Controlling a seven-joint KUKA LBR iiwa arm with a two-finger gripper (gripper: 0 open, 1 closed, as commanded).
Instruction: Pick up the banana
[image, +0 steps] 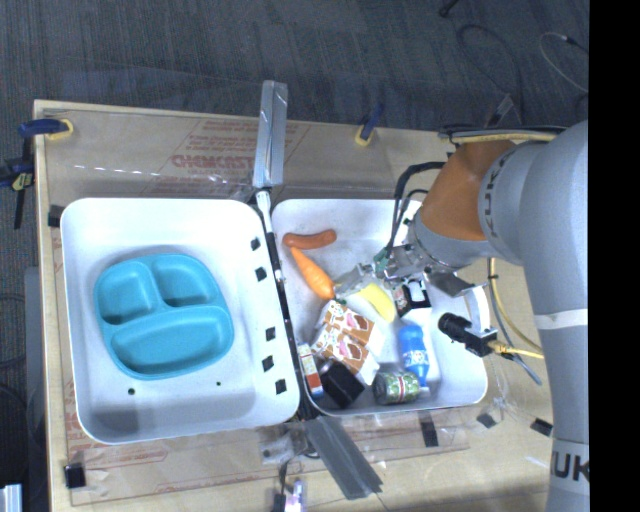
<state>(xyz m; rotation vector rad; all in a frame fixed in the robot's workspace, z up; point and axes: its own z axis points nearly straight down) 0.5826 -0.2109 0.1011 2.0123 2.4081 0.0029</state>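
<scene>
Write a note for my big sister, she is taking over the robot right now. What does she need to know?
Gripper: low in the right bin, right over the pale yellow banana. I cannot tell if it is open or shut, and nothing shows it holding the banana.
Banana: lying in the right bin, next to the carrot, the patterned packet and the blue bottle.
Left bin: holds a blue divided tray.
Done: arm has reached the banana.
Left: grab the banana and lift it out.
</scene>
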